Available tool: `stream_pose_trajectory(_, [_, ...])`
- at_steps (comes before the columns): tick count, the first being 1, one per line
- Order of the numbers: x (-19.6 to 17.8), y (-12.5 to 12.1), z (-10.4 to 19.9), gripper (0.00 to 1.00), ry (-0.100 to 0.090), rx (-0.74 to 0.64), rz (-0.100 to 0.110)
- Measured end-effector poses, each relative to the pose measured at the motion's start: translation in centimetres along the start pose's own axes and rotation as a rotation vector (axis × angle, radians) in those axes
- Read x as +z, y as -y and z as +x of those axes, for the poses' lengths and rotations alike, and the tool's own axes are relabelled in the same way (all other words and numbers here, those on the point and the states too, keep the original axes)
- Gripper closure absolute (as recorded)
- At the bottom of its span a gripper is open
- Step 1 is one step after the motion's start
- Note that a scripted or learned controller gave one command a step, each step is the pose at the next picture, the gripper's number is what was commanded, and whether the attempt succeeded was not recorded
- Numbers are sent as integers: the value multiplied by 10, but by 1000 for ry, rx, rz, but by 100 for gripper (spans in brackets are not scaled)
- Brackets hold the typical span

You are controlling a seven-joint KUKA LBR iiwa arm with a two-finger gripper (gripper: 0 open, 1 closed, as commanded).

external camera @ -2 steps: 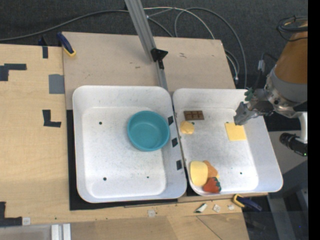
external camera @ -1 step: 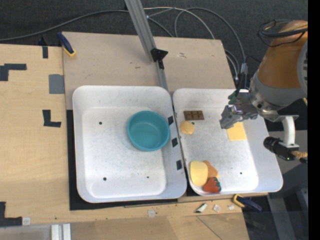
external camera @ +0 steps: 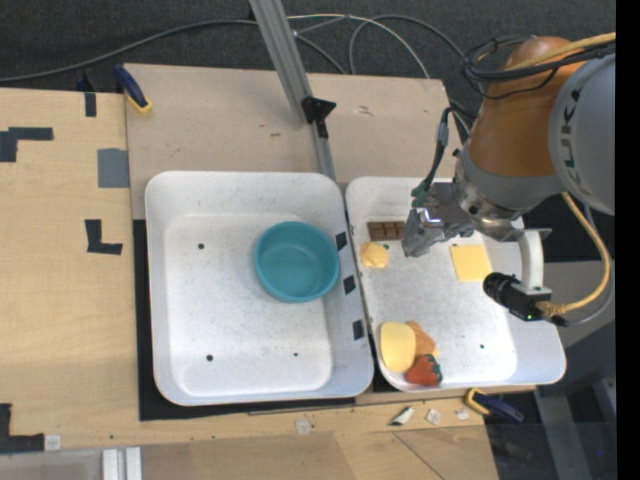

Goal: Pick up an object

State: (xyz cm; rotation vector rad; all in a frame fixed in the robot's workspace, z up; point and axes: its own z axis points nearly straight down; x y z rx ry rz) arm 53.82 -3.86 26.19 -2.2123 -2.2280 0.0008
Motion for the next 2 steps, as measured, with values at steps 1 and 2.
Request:
stream_pose_trajectory(1, [21, 8, 54, 100, 0, 1, 3])
stream_pose_trajectory(2, [18, 10, 109, 100, -1, -1, 1])
